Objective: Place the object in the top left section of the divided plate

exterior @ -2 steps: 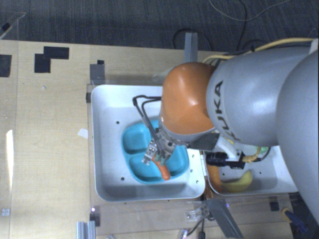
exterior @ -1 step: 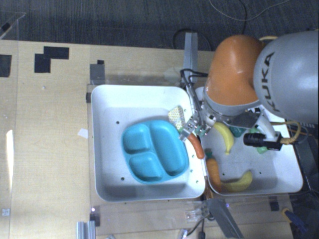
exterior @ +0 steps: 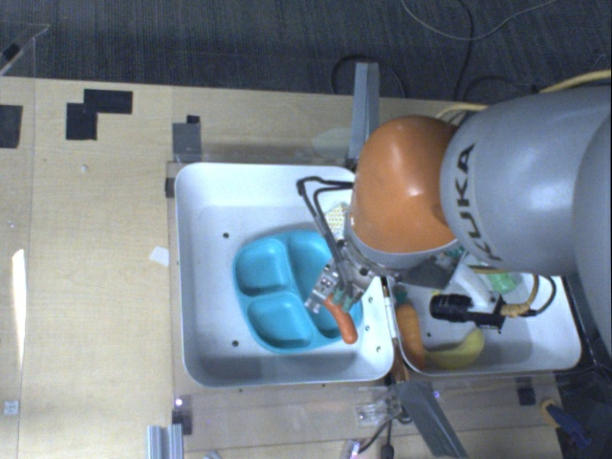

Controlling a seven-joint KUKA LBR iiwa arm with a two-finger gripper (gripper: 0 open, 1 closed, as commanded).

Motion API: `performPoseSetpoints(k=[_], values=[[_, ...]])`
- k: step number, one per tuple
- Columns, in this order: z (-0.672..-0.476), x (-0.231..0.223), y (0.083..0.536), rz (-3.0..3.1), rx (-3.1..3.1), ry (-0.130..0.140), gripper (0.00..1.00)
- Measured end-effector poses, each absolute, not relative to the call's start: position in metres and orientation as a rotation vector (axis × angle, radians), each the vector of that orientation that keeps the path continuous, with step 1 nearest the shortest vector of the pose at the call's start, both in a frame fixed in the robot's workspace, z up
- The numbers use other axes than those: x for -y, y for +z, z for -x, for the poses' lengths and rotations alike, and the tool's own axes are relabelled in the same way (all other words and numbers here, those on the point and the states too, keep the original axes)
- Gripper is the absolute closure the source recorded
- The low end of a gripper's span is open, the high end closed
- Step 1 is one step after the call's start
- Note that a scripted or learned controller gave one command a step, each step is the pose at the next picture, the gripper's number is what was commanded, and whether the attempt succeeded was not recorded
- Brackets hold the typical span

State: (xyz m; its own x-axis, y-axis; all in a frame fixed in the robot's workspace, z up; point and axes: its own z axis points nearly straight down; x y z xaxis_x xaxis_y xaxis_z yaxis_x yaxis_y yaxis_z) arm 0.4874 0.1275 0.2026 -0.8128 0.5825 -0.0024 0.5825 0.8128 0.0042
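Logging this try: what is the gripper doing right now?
Gripper: shut on the orange carrot-like object, over the blue divided plate.

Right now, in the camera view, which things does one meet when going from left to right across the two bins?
Blue divided plate → gripper with an orange carrot-like object between its fingers → banana in the right bin.

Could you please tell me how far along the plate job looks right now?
Done: the gripper is over the left bin, at the blue plate's right edge. In hand: an orange, carrot-like object sits at its tip; a firm grasp can't be confirmed. Left: the top left section holds nothing, so placing remains.
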Motion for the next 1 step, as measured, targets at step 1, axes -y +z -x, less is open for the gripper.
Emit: performPoseSetpoints(k=[1], values=[[-0.4894,-0.1281,0.2141,-0.958,-2.983,0.013,1.00]])
